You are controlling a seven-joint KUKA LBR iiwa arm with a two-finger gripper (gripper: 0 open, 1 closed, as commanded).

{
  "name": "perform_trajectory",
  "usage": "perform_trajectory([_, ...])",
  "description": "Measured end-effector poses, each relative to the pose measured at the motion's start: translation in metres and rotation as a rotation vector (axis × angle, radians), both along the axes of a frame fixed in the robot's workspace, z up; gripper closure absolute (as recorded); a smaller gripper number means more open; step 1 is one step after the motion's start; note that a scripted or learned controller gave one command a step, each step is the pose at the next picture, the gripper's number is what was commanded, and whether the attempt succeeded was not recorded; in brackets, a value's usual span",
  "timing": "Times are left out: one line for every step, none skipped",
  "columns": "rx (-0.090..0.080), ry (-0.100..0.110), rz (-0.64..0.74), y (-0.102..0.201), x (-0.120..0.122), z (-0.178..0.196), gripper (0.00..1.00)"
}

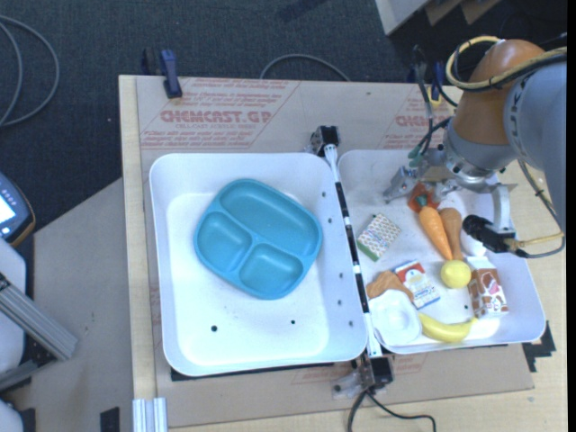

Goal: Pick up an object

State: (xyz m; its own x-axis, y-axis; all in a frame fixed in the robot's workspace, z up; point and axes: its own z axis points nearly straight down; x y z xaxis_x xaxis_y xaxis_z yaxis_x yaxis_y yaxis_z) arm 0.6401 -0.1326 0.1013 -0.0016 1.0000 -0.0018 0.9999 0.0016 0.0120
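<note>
Two white bins are sitting side by side on the bench (225, 115), the left bin (166, 241) holding a blue divided plate (258, 238) that is lying flat near its centre. The right bin (531, 309) is holding the small items. A carrot (436, 229) is lying toward 12 o'clock in that bin, with a second orange piece (453, 230) touching its 3 o'clock side. A lemon (455, 274) is resting just beyond the carrot's tip at 6 o'clock. A checked packet (379, 235) is lying at 9 o'clock from the carrot, well apart from it. A small carton (416, 283) with red print is sitting at 9 o'clock from the lemon, touching a tan piece (384, 283) on its 9 o'clock side. A brown carton (487, 292) is lying at 4 o'clock from the lemon. A banana (444, 329) is curving along the bin's 6 o'clock edge, just beside a white round object (395, 318). The arm (504, 106) is reaching in from 3 o'clock, and the gripper (416, 180) is hanging over the bin's 12 o'clock end, near the carrot's thick end. Whether the tool is apart or together cannot be told from this angle, and nothing is visibly between its tips.
</note>
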Motion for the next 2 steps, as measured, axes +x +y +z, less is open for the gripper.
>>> perform_trajectory([0.001, 0.008, -0.002, 0.0, -0.003, 0.005, 1.0])
perform_trajectory([0.003, 0.003, 0.005, 0.06, -0.023, 0.089, 1.0])
